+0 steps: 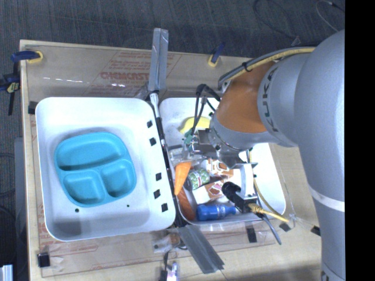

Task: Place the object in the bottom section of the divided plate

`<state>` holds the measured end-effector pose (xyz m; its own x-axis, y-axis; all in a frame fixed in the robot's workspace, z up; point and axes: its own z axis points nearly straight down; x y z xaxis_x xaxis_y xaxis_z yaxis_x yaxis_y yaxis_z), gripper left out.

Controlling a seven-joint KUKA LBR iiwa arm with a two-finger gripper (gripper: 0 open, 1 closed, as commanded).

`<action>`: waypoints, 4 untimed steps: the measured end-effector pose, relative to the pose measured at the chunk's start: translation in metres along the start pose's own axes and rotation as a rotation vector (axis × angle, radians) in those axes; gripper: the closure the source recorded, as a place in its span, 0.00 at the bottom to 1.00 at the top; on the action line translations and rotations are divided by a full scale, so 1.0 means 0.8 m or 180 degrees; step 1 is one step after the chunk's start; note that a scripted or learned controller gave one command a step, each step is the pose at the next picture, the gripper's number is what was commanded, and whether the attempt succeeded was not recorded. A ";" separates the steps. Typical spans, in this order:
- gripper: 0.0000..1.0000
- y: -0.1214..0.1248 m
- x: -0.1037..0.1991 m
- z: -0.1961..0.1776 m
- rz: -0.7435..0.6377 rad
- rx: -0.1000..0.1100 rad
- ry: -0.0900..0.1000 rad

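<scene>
A blue divided plate lies in the left white bin, with one wide section at the back and two smaller ones toward the front; all three look bare. My gripper hangs low over the clutter in the right bin, under the wide orange-banded wrist. Just below it lie an orange carrot, a green-and-white packet and a red-and-white packet. The wrist hides much of that bin.
A blue bottle lies along the right bin's front wall. A yellow object peeks out behind the gripper at the back. A grey divider bar runs between the bins.
</scene>
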<state>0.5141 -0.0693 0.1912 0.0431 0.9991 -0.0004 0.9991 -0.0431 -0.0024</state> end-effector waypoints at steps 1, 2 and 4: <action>1.00 0.051 0.080 0.001 0.0046 0.0011 0.0001; 1.00 0.095 0.153 0.000 -0.0308 0.0007 -0.0001; 0.00 0.124 0.207 -0.001 -0.1302 -0.0004 0.0000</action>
<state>0.6201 0.0917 0.1917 -0.3577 0.9338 0.0002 0.9338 0.3577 -0.0010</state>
